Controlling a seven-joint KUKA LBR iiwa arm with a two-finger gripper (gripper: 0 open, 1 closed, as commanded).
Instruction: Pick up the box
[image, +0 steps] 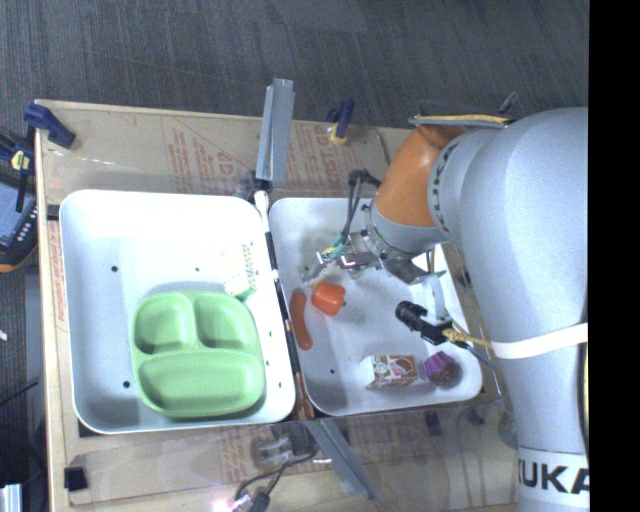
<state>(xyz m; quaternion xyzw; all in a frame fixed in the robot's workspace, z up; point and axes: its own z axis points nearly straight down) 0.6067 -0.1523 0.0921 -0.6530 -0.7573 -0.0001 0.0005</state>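
The box is a small brown and white carton lying on its side near the front edge of the right bin. My gripper hangs over the back middle of that bin, well behind the box and apart from it. Just in front of the gripper sits an orange-red block, with nothing seen held.
A reddish sausage lies along the right bin's left wall. A purple object rests just right of the box. The left bin holds a green compartment tray and a small pale item by its right wall.
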